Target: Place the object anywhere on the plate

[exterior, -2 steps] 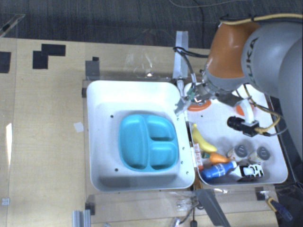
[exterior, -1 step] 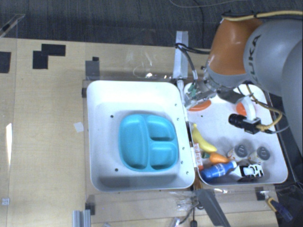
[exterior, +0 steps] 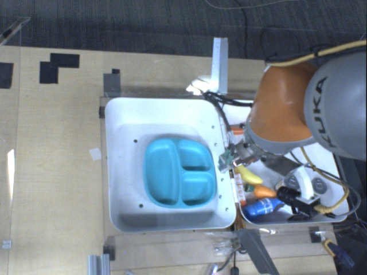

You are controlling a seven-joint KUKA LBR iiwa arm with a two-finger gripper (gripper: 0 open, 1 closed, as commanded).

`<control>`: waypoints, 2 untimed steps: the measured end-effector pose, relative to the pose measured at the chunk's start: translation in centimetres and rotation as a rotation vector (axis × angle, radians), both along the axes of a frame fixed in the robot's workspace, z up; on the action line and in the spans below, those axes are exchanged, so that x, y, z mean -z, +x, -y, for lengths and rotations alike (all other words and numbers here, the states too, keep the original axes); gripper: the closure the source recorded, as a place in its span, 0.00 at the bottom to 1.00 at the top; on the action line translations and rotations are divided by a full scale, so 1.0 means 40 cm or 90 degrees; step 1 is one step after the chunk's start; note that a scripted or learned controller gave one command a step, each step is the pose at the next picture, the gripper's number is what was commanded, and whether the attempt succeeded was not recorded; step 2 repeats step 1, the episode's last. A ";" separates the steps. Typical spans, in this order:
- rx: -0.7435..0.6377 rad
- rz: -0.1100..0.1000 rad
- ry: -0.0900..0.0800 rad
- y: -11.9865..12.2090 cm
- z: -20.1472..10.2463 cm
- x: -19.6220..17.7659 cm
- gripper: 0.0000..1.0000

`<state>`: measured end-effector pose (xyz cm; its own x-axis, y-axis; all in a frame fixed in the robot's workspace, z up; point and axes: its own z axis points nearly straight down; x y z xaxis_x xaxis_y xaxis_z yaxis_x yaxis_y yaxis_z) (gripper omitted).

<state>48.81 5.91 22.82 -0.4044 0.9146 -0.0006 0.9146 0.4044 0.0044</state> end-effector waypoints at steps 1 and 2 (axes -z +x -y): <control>-0.059 0.003 -0.001 0.001 0.051 -0.190 1.00; -0.059 0.003 -0.001 0.001 0.051 -0.190 1.00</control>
